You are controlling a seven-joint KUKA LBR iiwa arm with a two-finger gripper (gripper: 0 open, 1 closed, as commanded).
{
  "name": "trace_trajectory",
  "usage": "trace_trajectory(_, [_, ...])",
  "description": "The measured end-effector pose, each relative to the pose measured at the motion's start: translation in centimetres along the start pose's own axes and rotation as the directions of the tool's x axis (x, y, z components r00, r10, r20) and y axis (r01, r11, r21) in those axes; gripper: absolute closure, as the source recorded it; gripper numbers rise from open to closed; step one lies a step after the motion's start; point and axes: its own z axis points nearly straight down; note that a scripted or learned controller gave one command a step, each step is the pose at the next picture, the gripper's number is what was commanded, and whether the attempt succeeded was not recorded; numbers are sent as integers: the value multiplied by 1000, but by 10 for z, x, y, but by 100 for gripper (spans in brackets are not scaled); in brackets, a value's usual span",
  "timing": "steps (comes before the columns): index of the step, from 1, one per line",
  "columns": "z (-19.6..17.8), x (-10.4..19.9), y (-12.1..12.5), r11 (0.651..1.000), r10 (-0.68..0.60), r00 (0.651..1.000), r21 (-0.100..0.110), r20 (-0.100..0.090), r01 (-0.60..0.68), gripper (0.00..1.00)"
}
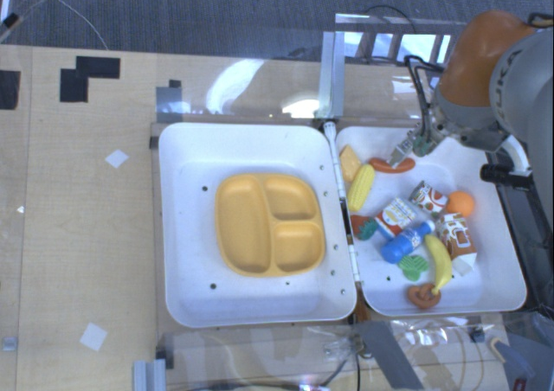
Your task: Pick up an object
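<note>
- Table (78, 233): pale wood surface left of the divider between the two bins; black squares at its far corner, small pale tags scattered on it.
- Left bin (186, 294): shallow, white, directly left of the divider. A yellow divided tray (268, 223) sat at its middle, well apart from every wall.
- Divider (343, 208): where the two bin rims met; taken as the landmark for all items.
- Right bin (502, 294): shallow, white, directly right of the divider, holding a loose cluster of toy foods.
- Corn cob (361, 188): yellow, just right of the divider, long axis tilted toward the far wall.
- Red sausage (392, 165): right of the divider near the far wall, long axis running roughly across the bin; judged the nearest candidate for picking.
- Blue bottle (403, 244), banana (440, 261), orange ball (461, 204): mid-bin and beyond, crowded together, touching or nearly so.
- Gripper (405, 152): well right of the divider, low over the far end of the right bin, just above and beside the sausage. Fingers' spread could not be told; nothing was seen between them.
- Room: far wall close behind the sausage; open white floor toward the right wall.
</note>
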Motion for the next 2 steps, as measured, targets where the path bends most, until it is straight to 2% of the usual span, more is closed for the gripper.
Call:
trace_trajectory(1, [2,4,0,1000,-3,1000,6,-13,3,0])
trace_trajectory(2, [19,-2,-3,978,208,978,10,-26,-208,0])
